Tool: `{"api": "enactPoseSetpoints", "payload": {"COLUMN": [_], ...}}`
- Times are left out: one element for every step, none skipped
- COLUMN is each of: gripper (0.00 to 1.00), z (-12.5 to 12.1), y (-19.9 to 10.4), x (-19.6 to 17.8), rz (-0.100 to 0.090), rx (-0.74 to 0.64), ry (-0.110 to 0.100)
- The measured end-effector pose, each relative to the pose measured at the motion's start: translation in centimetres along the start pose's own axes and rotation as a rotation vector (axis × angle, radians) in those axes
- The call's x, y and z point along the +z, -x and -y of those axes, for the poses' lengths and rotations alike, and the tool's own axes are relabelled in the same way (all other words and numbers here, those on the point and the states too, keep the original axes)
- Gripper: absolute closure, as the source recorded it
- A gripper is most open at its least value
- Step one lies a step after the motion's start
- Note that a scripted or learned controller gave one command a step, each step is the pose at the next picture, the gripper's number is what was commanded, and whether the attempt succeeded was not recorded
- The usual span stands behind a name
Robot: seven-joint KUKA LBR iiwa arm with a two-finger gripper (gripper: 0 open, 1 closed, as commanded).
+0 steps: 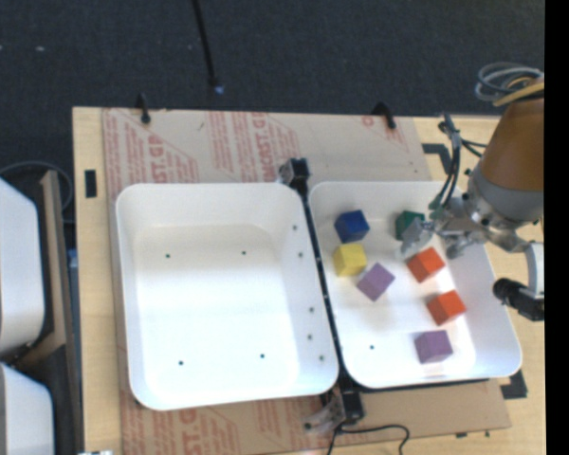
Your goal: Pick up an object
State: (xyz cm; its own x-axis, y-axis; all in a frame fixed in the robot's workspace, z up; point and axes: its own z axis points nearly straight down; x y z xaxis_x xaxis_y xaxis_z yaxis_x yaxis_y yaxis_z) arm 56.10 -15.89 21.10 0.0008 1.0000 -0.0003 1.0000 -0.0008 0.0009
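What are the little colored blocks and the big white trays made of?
The blocks, like the blue block and yellow block, look like foam or painted wood: dull, no shine, slightly soft edges. I can't tell which. The right tray and left tray look like smooth, slightly glossy plastic with rounded molded rims.

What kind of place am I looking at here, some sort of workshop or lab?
Probably a robotics test lab. A grey arm with an orange band reaches over two shallow white plastic bins on a board-covered bench, and small coloured foam-like blocks lie in the right bin for grasping practice.
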Motion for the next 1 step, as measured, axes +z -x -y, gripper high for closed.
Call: {"api": "enactPoseSetpoints", "payload": {"gripper": [0.00], "z": [3.17], "y": [-4.02], "x": [11.45], "rz": [-0.002], "rx": [-0.001], "ry": [-0.009]}}
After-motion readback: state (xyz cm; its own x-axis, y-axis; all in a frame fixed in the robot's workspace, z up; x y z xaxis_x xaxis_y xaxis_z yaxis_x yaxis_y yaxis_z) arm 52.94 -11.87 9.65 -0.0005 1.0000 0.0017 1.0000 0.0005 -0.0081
